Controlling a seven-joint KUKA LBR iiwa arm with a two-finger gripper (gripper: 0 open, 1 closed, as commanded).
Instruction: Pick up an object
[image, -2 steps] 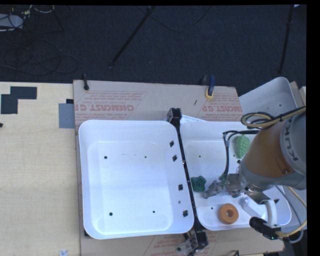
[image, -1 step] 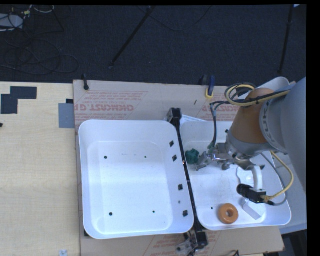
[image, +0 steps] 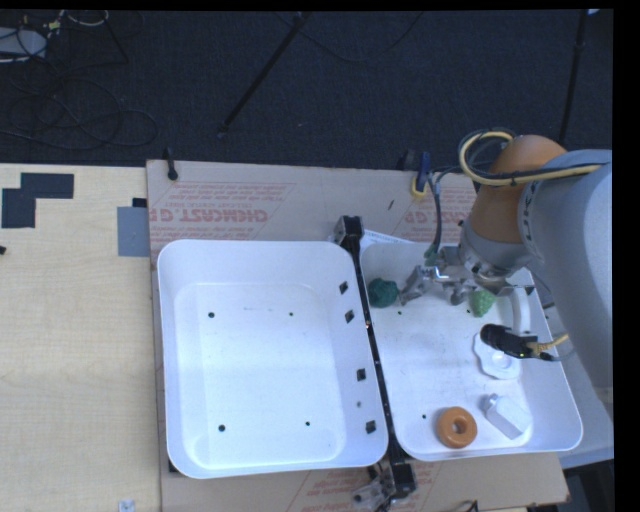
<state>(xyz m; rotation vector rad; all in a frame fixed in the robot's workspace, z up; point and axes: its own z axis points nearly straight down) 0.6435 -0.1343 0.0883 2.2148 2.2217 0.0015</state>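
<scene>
Pincer (image: 435, 292) on that grey arm hangs low in the right-hand shallow white plastic bin (image: 560, 440). It looks released to me, jaws spread with nothing between them.

So which piece is it after?

My guess is the dark green lumpy ball (image: 383, 292). It lies toward the bin's far left, just beside the left jaw tip. A pale green lump (image: 483, 301) sits just on the pincer's other side.

How would the dark one handle?

It looks light and squashy, maybe foam or fabric, so I'd expect it to give under pressure and not slip. I'd close across its middle from above. It lies near the wall between the two bins, so one jaw will need room on that side.

And the orange ring (image: 457, 427) and the grey rectangular block (image: 503, 415)?

Those are well apart from the pincer, at the near end of the same bin. The ring looks stiff and would want a grip across its rim.
</scene>
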